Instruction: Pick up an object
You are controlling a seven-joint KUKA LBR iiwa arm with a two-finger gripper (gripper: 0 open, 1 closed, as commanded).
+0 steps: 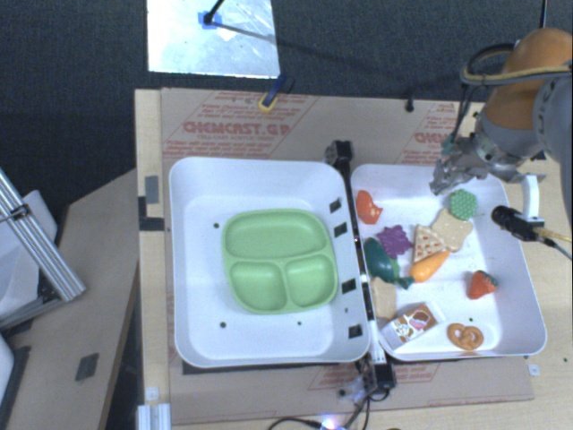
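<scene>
Gripper (pixel 445 179) is seen low over the right bin's (pixel 528 303) far edge; finger state cannot be told. Nothing is seen held. Green disc (pixel 463 204) lies just beside it, toward the near side, with toast (pixel 452 230) next beyond.

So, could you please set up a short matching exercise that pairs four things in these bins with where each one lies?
Things:
1. green tray
2. pretzel
3. hand
4. purple grapes

Places:
A. near corner of the right bin
B. over the far part of the right bin, beside the green round piece
C. middle of the left bin
D. middle of the right bin, left of the cracker

Pairs: 1-C, 2-A, 3-B, 4-D
</scene>
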